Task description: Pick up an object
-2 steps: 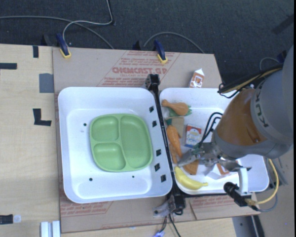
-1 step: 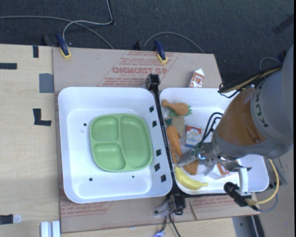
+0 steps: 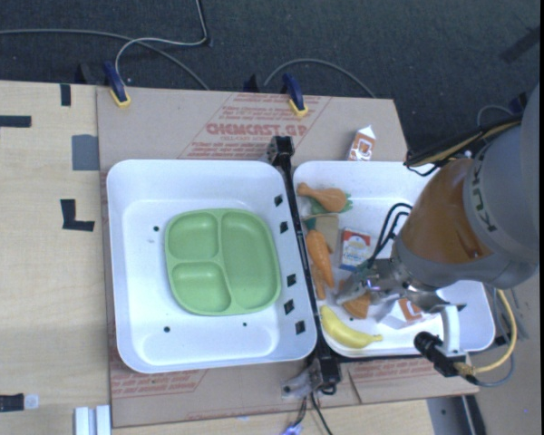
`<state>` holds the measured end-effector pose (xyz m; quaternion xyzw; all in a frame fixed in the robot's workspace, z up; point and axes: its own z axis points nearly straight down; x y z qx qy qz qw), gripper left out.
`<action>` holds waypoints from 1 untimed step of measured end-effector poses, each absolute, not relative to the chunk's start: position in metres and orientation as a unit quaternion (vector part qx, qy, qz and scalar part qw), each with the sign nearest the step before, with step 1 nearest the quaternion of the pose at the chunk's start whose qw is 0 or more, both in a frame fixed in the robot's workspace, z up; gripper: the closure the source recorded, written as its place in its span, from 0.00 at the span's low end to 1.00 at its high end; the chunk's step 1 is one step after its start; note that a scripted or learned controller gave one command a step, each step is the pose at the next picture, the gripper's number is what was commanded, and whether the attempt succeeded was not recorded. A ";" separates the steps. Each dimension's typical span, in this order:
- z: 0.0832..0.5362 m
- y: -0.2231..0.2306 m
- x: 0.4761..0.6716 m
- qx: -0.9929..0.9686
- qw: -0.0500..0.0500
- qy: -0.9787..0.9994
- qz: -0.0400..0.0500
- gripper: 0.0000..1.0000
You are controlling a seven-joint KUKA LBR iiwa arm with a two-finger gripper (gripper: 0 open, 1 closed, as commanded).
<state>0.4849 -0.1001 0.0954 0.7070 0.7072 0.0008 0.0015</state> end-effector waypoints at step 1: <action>0.184 -0.027 0.485 0.706 -0.001 0.708 0.000 1.00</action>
